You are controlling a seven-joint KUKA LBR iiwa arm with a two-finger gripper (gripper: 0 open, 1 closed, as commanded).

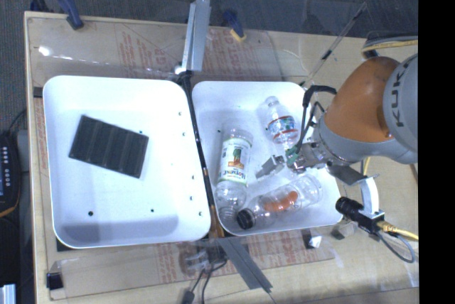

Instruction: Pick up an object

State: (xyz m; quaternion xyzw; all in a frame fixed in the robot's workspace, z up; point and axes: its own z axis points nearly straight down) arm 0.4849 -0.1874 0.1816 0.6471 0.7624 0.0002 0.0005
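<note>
Bottles lie loose in the right bin (pixel 206 100): one labelled (pixel 234 160), one small (pixel 281 126), one dark-capped (pixel 281 202); gripper (pixel 279 163) hovers low between them, nothing visibly held; whether it is spread, I cannot tell; picking remains.

Single fixed camera, mounted above the table (pixel 106 274). It looked down at a slant, taking in both white bins (pixel 57 153) entire. The arm (pixel 370 111) entered from the right.

bottles (pixel 245 175) crowding right bin (pixel 213 100), left bin (pixel 57 153) open around dark pad (pixel 109 145)
</note>
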